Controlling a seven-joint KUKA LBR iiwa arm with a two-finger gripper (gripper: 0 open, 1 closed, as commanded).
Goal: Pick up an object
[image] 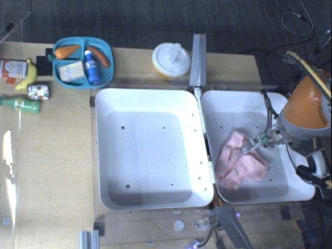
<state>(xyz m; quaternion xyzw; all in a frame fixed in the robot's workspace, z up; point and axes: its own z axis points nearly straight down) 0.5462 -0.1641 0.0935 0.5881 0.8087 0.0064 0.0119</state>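
From the fixed overhead camera, a grey arm (pixel 306 113) with an orange band reaches in from the right over the right-hand bin (pixel 228 108). Its gripper (pixel 258 142) sits low at the upper right edge of a crumpled pink cloth (pixel 239 161), which lies in the bin's lower middle, near the divider between the two bins. The metal tip meets or overlaps the cloth's edge; whether it is clamped on the fabric or merely resting against it cannot be told at this size.

The left-hand bin (pixel 150 149) lies alongside, its white floor dotted with small dark holes.

On the wooden bench beyond the bins stands a blue divided tray (pixel 106 53) holding toy food, among it an orange carrot-like piece (pixel 67 51) and a blue bottle (pixel 92 67). A white-lidded yellow cup (pixel 171 59) stands near the bins' upper junction. At far left lie a banana (pixel 27 74), a small can (pixel 38 92) and a green bottle (pixel 21 104).
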